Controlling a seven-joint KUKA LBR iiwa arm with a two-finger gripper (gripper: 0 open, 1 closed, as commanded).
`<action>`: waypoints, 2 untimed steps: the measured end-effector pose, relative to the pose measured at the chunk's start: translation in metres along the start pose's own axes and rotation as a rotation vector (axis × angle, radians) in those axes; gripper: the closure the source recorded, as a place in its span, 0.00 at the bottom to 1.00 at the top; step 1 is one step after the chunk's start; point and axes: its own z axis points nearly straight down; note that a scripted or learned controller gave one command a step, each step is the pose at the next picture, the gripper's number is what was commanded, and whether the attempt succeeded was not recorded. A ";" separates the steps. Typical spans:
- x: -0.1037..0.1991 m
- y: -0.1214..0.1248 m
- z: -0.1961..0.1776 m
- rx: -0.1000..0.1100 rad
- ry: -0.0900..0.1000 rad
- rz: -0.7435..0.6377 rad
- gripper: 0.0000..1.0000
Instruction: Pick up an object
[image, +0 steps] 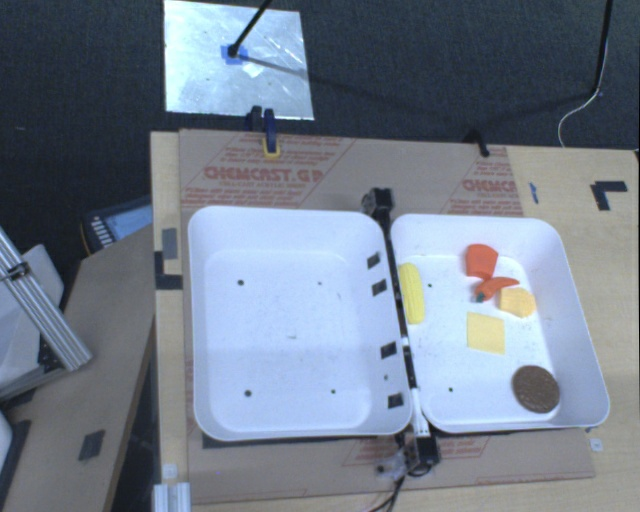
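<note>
Two shallow white bins sit side by side on the tabletop (330, 165), joined along a black hinge strip running near to far. The left bin (215, 270) has a bare floor with wide open room between its raised rims. The right bin (575, 300) holds all the objects: a yellow corn cob (411, 291) lying lengthwise just beside the left wall, an orange cup-like piece (481, 259) toward the far side, a small orange carrot piece (496, 288) just near of it, an orange-yellow wedge (518, 301) beside that, a flat yellow square (487, 333) in the middle, and a brown round disc (536, 388) close to the near right corner. The pieces lie apart, with clear floor between most of them. The tabletop is covered by a printed cardboard sheet; a shiny metal plate (238, 60) lies on dark carpet beyond the far edge. The state of the tool cannot be told.
</note>
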 end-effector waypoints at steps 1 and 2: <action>0.000 0.000 0.000 0.000 0.000 0.000 1.00; 0.000 0.000 0.000 0.000 0.000 0.000 1.00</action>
